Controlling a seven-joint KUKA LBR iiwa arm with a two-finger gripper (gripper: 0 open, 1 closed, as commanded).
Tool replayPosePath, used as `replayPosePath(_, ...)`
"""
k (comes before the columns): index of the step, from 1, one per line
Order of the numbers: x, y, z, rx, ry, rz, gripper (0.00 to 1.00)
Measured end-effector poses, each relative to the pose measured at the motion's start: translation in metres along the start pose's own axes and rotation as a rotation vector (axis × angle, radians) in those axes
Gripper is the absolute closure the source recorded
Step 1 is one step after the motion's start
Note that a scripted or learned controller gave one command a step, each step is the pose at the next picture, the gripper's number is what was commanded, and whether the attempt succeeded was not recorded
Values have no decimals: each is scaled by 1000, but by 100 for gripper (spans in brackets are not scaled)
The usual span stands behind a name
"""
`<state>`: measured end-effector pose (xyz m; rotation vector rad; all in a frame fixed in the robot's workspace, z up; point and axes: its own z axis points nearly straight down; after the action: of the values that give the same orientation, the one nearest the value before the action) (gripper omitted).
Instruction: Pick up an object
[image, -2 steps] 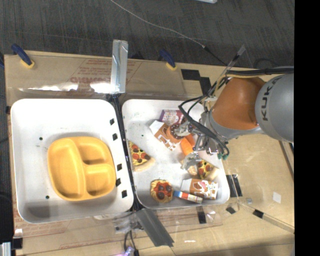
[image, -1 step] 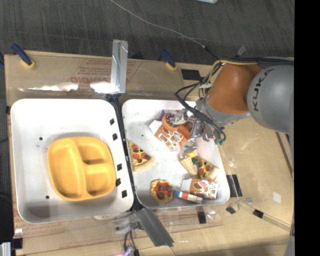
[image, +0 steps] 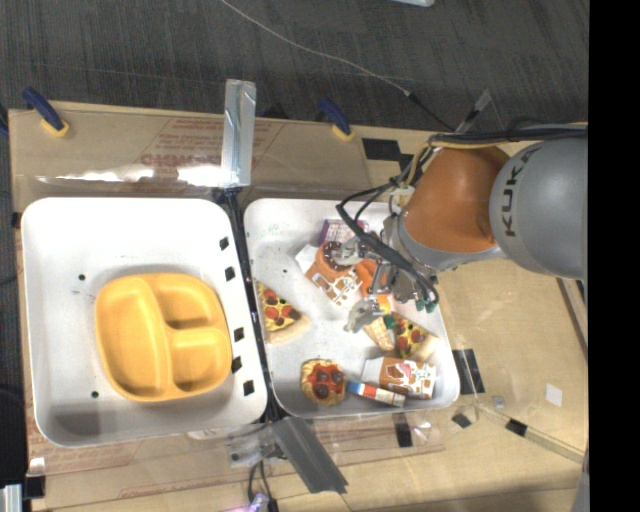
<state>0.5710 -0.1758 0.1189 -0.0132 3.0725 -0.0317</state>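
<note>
Reaching in from three o'clock, the gripper (image: 368, 308) hangs low over the middle of the right bin (image: 272, 225), below the arm's orange band (image: 455, 200) and a tangle of black cables. We see its metal tip just beside the upper edge of a pizza-printed wedge (image: 400, 335), but we cannot tell whether the tip touches that wedge, and we cannot tell whether the tool is spread or closed, since the wrist covers much of it. We see nothing plainly gripped.

From the same overhead camera we count the right bin's contents. At nine o'clock in that bin a pizza slice toy (image: 276, 312) lies against the left wall. At six o'clock sits a small round pizza piece (image: 323, 382). Toward five o'clock a small carton with brown and white print (image: 407, 376) lies flat, with a red, white and blue tube (image: 378, 395) just beside its lower left edge. Near twelve o'clock an orange and white packet (image: 330, 274) lies tilted, and a small purple item (image: 334, 232) rests just above it, partly under the cables.

In the left bin (image: 50, 240) we find one yellow divided tray (image: 160, 335), set at about seven o'clock from that bin's centre, upright, its compartments holding nothing we can make out.
</note>
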Motion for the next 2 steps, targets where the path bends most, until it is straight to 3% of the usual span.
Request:
replayPosePath(1, -8, 32, 0, 0, 4, 200, 0)
replayPosePath(2, -23, 11, 5, -9, 16, 257, 0)
